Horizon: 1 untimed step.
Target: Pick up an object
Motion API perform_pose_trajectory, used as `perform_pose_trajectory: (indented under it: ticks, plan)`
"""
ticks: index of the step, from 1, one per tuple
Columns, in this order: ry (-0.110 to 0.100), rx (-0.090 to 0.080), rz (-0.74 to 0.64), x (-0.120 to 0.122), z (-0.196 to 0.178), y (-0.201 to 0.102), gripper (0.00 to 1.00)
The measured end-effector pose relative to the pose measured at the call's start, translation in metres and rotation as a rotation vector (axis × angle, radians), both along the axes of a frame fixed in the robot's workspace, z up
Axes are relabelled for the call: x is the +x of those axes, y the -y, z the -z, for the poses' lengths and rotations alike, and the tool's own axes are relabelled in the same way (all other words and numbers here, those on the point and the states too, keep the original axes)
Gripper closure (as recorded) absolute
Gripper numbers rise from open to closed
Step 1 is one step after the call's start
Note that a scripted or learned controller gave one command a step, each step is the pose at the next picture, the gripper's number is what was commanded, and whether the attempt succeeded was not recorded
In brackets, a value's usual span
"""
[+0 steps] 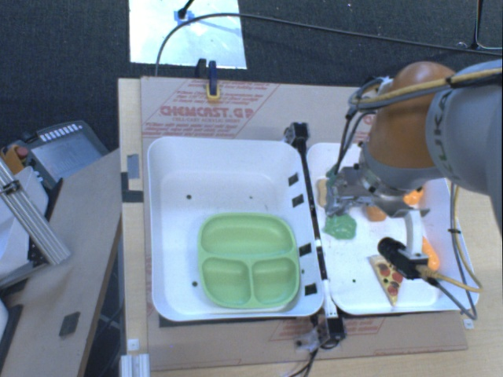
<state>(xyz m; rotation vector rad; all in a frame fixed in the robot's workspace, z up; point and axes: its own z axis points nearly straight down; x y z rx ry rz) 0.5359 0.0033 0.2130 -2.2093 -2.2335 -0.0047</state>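
Green soft object lies in the right bin, directly beneath the tool; tool's opening cannot be told. Step: approach to grasp. Next: descend and close squarely on it.

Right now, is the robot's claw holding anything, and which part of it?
Cannot be told. The gripper sits just above the green toy in the right bin.

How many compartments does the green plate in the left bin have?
3. The green plate has one long compartment across its far side and two smaller ones along its near side, one at left and one at right.
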Motion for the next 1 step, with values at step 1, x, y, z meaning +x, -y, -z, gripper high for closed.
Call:
perform_pose_trajectory:
  ticks: [1]
  plan:
    - [0.001, 0.000, 0.001, 0.0113, -0.0115, -0.0515, 1.00]
